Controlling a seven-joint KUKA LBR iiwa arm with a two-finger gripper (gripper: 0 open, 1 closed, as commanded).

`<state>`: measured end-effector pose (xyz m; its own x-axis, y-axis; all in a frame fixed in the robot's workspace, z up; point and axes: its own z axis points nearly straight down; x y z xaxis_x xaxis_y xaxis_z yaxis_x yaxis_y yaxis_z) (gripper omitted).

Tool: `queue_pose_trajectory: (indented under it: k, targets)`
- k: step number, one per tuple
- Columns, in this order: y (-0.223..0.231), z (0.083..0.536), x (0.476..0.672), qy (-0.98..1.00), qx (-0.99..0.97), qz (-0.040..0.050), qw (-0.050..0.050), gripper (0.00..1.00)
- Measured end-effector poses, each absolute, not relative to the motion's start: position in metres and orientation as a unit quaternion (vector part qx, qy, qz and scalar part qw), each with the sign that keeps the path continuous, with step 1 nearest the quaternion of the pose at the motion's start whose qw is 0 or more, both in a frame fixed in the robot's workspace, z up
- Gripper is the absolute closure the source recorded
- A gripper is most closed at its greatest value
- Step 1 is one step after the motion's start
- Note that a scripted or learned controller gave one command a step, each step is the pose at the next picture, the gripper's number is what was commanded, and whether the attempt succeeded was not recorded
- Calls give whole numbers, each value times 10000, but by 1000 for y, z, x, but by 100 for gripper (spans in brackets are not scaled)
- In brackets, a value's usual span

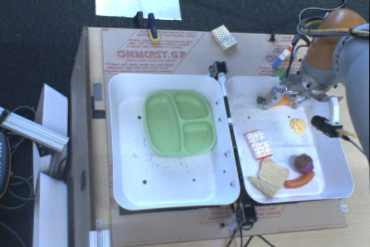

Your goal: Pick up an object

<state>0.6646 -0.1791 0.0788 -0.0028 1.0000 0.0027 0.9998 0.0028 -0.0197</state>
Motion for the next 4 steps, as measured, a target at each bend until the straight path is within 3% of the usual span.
queue_pose_trajectory:
  k: [1, 2, 3, 4]
  targets:
    - [-178, 83, 661, -7086, -7053, 115, 185, 100]
    - [-178, 84, 663, -7089, -7051, 91, 153, 0]
    - [-178, 91, 662, -7097, -7042, 113, 177, 100]
    - [-178, 91, 662, -7099, -7040, 111, 168, 0]
